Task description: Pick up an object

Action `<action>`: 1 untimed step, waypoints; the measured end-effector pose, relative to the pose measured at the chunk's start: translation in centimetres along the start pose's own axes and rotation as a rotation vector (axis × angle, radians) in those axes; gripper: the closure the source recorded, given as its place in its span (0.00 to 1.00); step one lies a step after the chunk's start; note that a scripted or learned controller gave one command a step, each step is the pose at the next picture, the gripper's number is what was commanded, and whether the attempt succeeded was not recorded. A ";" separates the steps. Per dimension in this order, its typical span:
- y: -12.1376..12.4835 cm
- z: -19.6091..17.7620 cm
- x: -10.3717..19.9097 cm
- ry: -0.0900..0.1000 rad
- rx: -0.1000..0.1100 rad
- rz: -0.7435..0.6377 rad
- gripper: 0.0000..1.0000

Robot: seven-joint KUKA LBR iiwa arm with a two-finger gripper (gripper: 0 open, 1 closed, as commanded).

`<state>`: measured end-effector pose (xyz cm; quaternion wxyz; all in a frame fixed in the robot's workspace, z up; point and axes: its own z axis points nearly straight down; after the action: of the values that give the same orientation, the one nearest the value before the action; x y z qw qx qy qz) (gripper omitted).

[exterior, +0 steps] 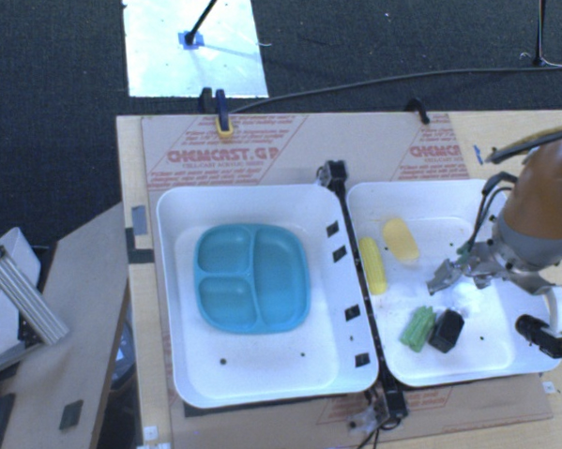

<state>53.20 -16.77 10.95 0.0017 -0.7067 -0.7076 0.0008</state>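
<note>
The right bin (429, 369) holds a yellow rounded piece (400, 239), a yellow corn-like stick (371, 265) along its left wall, a green ridged piece (419, 328) and a small black block (447, 331) touching it. My gripper (446, 277) hangs over the middle of this bin, just above and right of the green and black pieces, right of the corn stick. Nothing shows between its fingers.
The left bin (205, 387) carries a blue divided plate (253, 277). Black clips line the seam between the bins (344, 258). The arm's orange band (544, 191) covers the right bin's far right side. A clamp (222, 112) sits at the board's back edge.
</note>
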 end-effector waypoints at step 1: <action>0.0 2.6 0.0 -0.001 -0.003 0.001 0.00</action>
<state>53.23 -16.74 8.32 0.0004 -0.7069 -0.7073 0.0001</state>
